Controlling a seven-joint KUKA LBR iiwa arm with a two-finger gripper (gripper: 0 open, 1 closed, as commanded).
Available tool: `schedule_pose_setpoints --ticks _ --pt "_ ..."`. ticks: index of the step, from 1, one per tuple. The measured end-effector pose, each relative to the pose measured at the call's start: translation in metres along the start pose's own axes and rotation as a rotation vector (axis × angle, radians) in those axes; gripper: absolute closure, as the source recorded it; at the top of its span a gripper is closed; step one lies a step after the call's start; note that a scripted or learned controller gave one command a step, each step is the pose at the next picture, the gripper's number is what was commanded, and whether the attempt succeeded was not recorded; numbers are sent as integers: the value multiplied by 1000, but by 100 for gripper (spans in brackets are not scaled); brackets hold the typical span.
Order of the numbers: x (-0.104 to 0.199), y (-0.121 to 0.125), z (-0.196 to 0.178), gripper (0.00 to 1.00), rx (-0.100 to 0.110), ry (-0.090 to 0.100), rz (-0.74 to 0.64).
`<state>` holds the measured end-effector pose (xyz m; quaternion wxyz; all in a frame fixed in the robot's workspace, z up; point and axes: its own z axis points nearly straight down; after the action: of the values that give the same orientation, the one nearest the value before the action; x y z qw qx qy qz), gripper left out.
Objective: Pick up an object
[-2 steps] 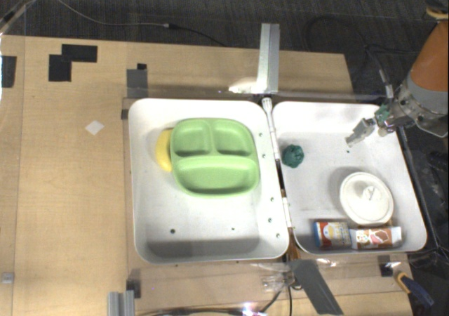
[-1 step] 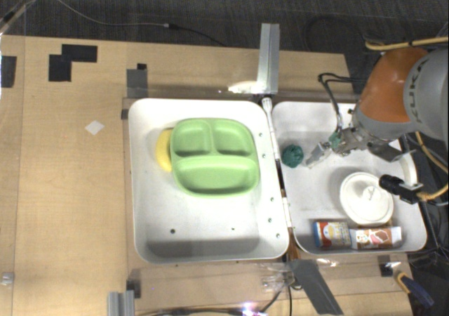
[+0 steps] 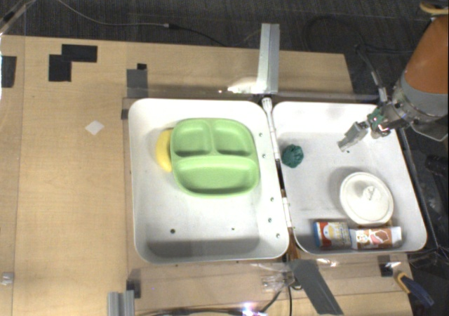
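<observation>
The right bin (image 3: 319, 188) holds three things. A small crumpled teal object (image 3: 292, 155) lies near its left wall, a round white bowl (image 3: 365, 197) sits right of centre, and a bottle with a red and white label (image 3: 358, 235) lies on its side along the front wall. My gripper (image 3: 349, 139) hangs over the back right part of this bin, up and to the right of the teal object and above the white bowl. Nothing is seen in its grasp. The grey wrist and orange band (image 3: 428, 69) reach in from the right edge.
In the left bin (image 3: 203, 227), a green divided plate (image 3: 213, 155) lies toward the back, with a yellow object (image 3: 163, 151) partly tucked under its left edge. A metal post (image 3: 269, 58) stands behind the wall between the bins.
</observation>
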<state>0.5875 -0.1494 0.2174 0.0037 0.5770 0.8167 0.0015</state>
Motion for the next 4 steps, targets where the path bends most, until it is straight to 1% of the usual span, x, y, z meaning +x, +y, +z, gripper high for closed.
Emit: schedule_pose_setpoints --ticks 1,2,3,4 --pt "-50 -12 64 0 4 2 -50" --pt "5 8 130 0 -2 0 -219" --pt "31 77 131 0 0 2 -60" --pt "26 -37 128 0 -2 -2 -13"
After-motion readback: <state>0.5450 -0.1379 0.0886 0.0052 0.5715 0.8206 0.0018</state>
